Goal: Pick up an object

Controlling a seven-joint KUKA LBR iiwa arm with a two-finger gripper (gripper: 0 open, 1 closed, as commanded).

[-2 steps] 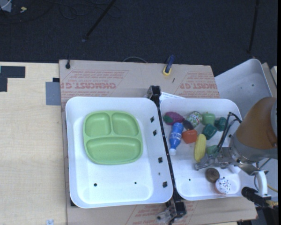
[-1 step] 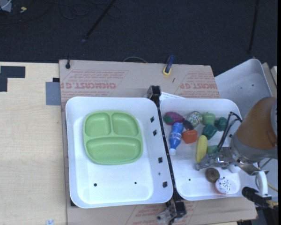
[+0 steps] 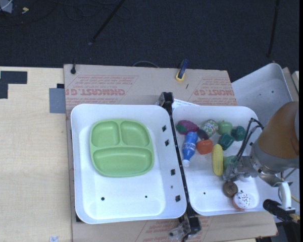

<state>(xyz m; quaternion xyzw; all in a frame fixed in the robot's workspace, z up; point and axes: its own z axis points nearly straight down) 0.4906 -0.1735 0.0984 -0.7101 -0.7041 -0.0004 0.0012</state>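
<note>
The right bin (image 3: 207, 203) holds several small objects: a blue bottle (image 3: 190, 146), a purple piece (image 3: 187, 127), an orange-red piece (image 3: 204, 146), a yellow banana-like piece (image 3: 217, 159), green pieces (image 3: 225, 135), a teal piece (image 3: 238, 133) and a speckled ball (image 3: 209, 127). A brown round object (image 3: 230, 189) and a white dotted disc (image 3: 242, 200) lie near the front right corner. My gripper (image 3: 234, 172) hangs low over the right side of this bin, just right of the yellow piece and just above the brown object. A small teal-green bit (image 3: 229, 161) shows beside it.
The left bin (image 3: 121, 205) contains a green divided plate (image 3: 121, 147). A black divider with clips (image 3: 175, 155) runs between the bins. Cardboard (image 3: 141, 87) lies beneath both bins, and a wooden bench top (image 3: 25, 160) extends to the left.
</note>
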